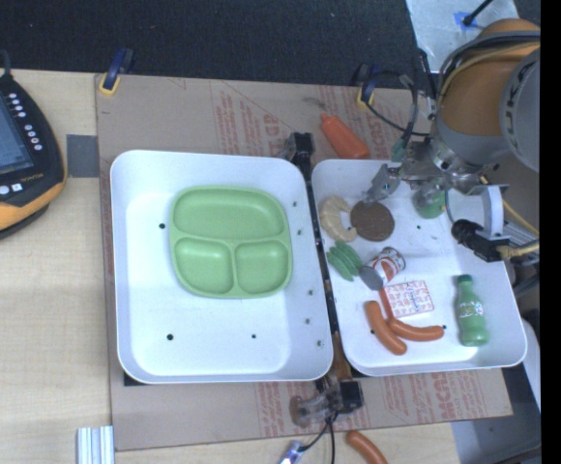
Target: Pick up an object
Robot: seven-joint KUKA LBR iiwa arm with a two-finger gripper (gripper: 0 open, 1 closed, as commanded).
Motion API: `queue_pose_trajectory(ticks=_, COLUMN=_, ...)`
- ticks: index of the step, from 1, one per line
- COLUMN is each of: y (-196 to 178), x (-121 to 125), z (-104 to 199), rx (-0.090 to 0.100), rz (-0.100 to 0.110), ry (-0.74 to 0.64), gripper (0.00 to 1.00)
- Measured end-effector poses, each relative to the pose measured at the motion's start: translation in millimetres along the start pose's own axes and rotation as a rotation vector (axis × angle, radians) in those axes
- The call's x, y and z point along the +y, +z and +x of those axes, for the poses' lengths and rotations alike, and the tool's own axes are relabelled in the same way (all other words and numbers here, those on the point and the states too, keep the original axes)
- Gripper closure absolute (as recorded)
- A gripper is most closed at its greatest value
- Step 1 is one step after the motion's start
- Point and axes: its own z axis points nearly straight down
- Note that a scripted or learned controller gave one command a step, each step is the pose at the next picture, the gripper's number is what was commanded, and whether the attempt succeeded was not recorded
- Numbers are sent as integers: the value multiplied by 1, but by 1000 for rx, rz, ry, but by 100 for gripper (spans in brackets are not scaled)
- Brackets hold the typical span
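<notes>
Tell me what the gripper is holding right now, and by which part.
It cannot be told. The gripper hangs low over the right bin, beside the brown disc, but no item shows between its fingers.

Right bin (513, 341): floor crowded from 9 to 6 o'clock by bagel (336, 217), brown disc (371, 222), green utensil (344, 259), can (388, 262), card (408, 300), sausages (401, 333) and bottle (470, 309). Open floor is left toward 3 o'clock, below the arm (484, 95).

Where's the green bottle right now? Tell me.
The green bottle lies in the right bin, near its right wall, just right of the red-and-white card and the sausages.
</notes>
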Motion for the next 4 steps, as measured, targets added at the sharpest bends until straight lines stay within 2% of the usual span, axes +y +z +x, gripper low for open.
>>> queue_pose_trajectory(ticks=1, y=-24, x=-9, z=-80, rx=-1, rz=-3, ry=3, gripper=0)
queue_pose_trajectory(ticks=2, y=24, x=-16, z=11, rx=0, rz=0, ry=-1, gripper=0)
queue_pose_trajectory(ticks=3, y=72, x=-3, z=-35, rx=-2, rz=-5, ry=1, gripper=0)
queue_pose_trajectory(ticks=4, y=-27, x=-24, z=56, rx=1, rz=-3, ry=-1, gripper=0)
